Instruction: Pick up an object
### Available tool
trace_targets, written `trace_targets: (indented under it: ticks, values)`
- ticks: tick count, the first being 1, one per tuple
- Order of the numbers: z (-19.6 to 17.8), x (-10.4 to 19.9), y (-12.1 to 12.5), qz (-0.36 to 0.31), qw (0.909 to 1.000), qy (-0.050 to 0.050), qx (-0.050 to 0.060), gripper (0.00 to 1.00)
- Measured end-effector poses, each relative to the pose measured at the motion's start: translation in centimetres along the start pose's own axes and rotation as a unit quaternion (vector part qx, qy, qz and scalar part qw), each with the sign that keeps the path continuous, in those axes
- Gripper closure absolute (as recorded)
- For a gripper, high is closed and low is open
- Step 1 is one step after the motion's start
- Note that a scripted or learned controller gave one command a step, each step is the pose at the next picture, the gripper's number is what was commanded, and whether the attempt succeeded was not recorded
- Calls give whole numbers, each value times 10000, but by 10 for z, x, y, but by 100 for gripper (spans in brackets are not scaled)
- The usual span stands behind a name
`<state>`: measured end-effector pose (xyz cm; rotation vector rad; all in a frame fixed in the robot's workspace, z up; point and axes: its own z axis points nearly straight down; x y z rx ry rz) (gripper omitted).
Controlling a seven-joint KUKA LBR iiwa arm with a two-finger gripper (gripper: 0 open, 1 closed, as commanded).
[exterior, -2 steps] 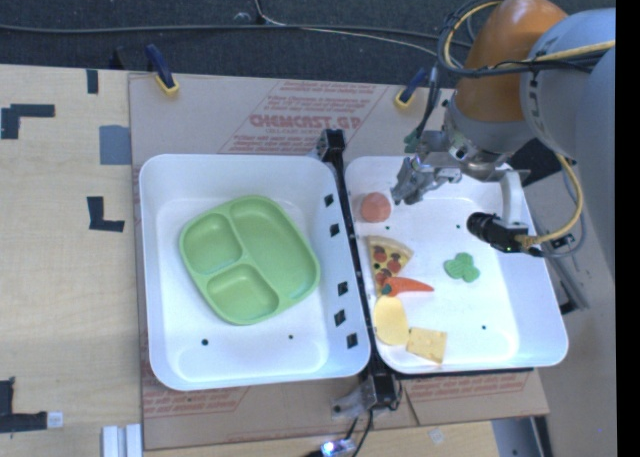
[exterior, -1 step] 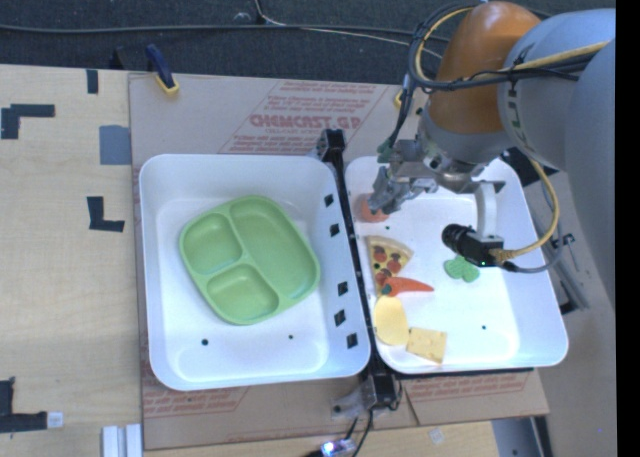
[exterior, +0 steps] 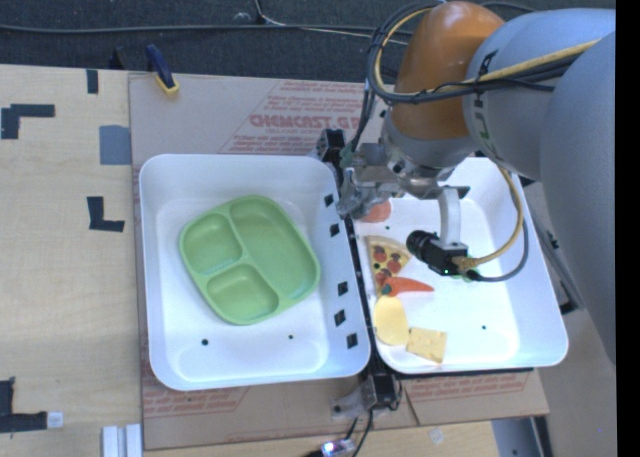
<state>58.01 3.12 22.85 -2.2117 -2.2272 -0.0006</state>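
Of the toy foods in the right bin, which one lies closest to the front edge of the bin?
The square yellow cheese piece. It lies below the round yellow piece, the carrot and the pizza slice.

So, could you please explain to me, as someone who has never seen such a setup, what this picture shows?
One camera, fixed above a bench, looks down at a slant. The large grey arm with an orange band is a robot reaching in from the right; a program steers it to pick something up. Two shallow white bins sit side by side. The left bin holds a green plastic tray with three compartments. The right bin holds toy food: a pizza slice, an orange carrot, a pale yellow round piece and a yellow cheese square. The gripper hangs over that bin's far left corner; whether it holds anything is unclear.
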Motion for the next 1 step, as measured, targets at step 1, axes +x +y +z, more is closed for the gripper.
trace_targets:
  ticks: [1]
  values:
    - [12,52,-13,3,10000,-6,10,100]
